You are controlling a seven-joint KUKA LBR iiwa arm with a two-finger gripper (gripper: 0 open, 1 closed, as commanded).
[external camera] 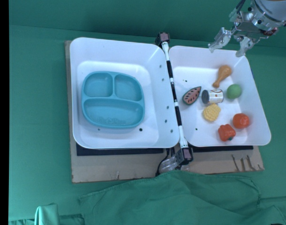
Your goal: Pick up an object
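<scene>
My gripper (230,44) hangs open above the far edge of the right bin (199,60), nothing between its fingers. Below it in that bin lie a chicken drumstick (222,74), a green ball-like fruit (234,91), a small tin can (212,96) on its side, a watermelon slice (191,95), a yellow corn piece (211,112), a red-orange tomato (241,121) and a red pepper (226,132). The drumstick is the nearest item to the gripper.
The left bin (86,50) holds a blue divided plate (113,100). A black-and-white hinge bar (173,93) runs between the bins. Green cloth (180,200) is bunched at the front of the bench.
</scene>
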